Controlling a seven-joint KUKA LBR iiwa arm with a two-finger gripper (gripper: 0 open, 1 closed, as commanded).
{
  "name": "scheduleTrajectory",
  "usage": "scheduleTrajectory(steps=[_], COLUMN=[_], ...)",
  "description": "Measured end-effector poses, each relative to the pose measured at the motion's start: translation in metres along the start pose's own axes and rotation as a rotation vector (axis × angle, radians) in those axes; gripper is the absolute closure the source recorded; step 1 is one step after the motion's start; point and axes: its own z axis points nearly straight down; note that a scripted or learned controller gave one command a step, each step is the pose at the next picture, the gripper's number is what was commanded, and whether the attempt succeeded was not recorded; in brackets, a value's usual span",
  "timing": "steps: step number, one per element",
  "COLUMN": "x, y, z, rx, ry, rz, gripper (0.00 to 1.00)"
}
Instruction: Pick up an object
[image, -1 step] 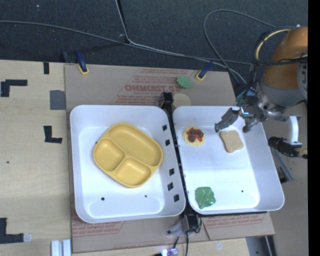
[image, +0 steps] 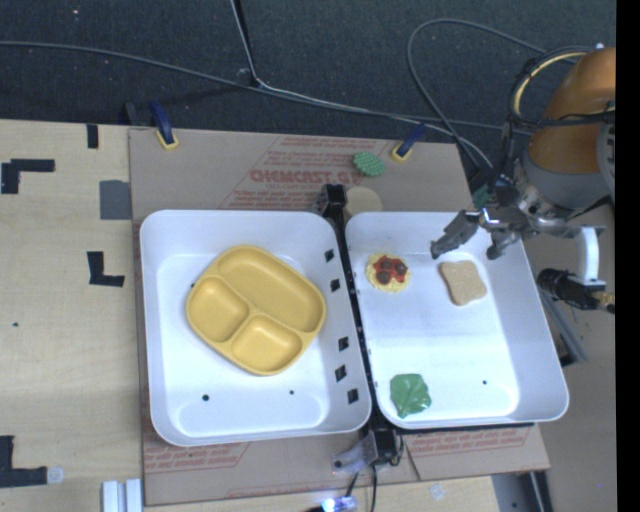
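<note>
Green leafy piece (image: 410, 394) sits nearest me, at the near end of the right bin (image: 520, 340), well apart from everything else in it. I take that bin as my landmark.

At its far end, close to the divider side, I see a small round pizza-like item (image: 388, 272), yellow with red topping. Just beside it toward the arm lies a tan bread slice (image: 464, 282), flat on the bin floor.

Gripper (image: 473, 237) hangs over the far part of the right bin, just above and behind the bread slice. Fingers are spread apart, one dark finger (image: 450, 238) pointing toward the pizza side, the other on the arm side. Nothing between them; I see no contact with the bread.

Left of the right bin, touching along the black-clipped seam, is the left bin (image: 165, 330). It holds a yellow divided plate (image: 255, 310) with three compartments, lying flat and turned at an angle.

Beyond the right bin's far edge, a small green textured object (image: 368, 162) rests on the cardboard sheet (image: 280, 170). Cables (image: 300, 95) run across the dark surface behind that.
</note>
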Motion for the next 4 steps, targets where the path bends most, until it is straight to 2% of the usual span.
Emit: scheduleTrajectory(steps=[1, 3, 4], x=[-0.004, -0.002, -0.003], y=[-0.008, -0.011, -0.01], z=[0.061, 0.157, 0.143], rx=[0.006, -0.001, -0.005], ry=[0.001, -0.002, -0.003], rz=[0.001, -0.001, -0.001], gripper=[0.0, 0.0, 1.0])
